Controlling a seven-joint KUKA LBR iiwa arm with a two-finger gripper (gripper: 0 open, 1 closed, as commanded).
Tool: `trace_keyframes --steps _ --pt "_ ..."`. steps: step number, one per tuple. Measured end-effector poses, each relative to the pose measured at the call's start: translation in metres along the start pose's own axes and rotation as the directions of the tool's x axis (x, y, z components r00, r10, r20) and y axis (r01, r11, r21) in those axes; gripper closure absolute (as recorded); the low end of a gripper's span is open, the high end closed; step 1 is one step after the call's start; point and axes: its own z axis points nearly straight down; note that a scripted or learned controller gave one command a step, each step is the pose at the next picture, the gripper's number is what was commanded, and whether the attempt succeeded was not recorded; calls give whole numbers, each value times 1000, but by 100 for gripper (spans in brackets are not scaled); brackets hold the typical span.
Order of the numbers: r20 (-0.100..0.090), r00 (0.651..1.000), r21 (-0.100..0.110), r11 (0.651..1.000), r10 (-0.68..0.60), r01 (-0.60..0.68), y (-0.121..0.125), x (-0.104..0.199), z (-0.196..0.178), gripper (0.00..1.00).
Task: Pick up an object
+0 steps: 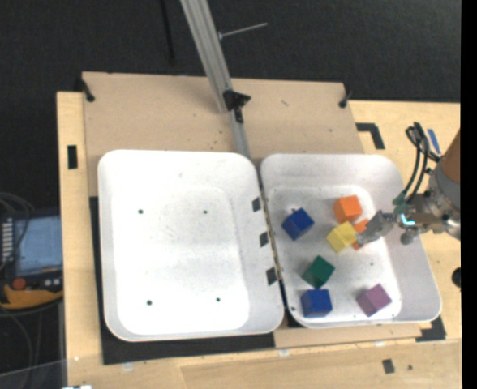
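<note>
Where claw (370, 230) sits, yellow cube (342, 237) lies just beside, w/ contact unclear.

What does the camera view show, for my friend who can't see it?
A robot gripper reaches from the right into the right bin, beside a yellow block. That bin also holds an orange block, two blue blocks, a green block and a purple block. The left bin sits alongside.

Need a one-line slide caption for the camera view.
Hand poised beside yellow cube in right bin holding six coloured cubes.
</note>
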Motion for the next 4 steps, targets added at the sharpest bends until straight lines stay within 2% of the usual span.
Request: trace_keyframes --steps 1,2,4 --pt "2 1000 -5 1000 2 -2 1 0 -2 0" --pt "2 1000 2 1000 4 -4 2 -5 60 0" --pt "5 1000 -6 1000 4 -4 -2 -6 149 0"
